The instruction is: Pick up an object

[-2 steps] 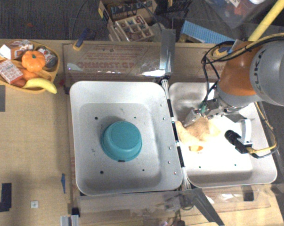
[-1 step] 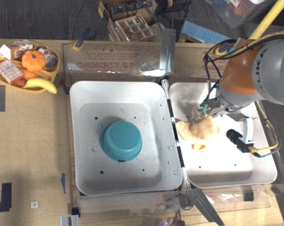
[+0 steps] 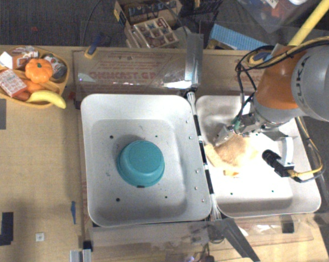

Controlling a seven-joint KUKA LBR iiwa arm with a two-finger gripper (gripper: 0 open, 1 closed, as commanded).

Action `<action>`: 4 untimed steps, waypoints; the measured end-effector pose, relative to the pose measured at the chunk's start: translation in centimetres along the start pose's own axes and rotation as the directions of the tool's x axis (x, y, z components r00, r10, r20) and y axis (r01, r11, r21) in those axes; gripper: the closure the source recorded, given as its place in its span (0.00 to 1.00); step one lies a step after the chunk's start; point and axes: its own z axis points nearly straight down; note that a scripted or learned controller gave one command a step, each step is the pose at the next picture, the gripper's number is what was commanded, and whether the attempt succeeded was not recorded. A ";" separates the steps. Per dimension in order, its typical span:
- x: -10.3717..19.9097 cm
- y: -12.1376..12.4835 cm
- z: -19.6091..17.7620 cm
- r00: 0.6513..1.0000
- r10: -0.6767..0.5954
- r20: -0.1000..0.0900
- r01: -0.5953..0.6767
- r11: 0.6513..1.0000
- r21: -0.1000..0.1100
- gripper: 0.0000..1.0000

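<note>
A teal bowl [image 3: 141, 163] sits upside down near the middle of the left bin [image 3: 99, 113]. In the right bin [image 3: 306, 201] lies a tan, flat bread-like piece [image 3: 229, 153] against the left wall, with a small yellowish crumb [image 3: 229, 173] just below it. My gripper [image 3: 227, 136] reaches in from the right and is low over the upper edge of the tan piece, touching or nearly touching it. The grey arm with its orange band [image 3: 279, 89] stands over the bin's upper right part.
A wooden dish [image 3: 6, 91] at the far left of the bench holds a banana [image 3: 47, 98], a small pumpkin [image 3: 39, 71] and boxes. A clear plastic sheet [image 3: 137, 72] lies behind the left bin. Black cable parts [image 3: 276, 162] hang over the right bin.
</note>
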 end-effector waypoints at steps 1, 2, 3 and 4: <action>-0.2 -0.1 -0.6 1.000 0.007 -0.001 -0.007 1.000 0.003 1.00; -0.2 -0.1 -0.6 1.000 0.006 -0.001 -0.006 1.000 0.004 0.00; -3.6 -0.3 0.4 0.999 -0.051 0.000 0.051 0.999 0.010 0.00; -3.7 -0.4 -0.3 0.999 -0.045 -0.002 0.045 0.999 0.013 1.00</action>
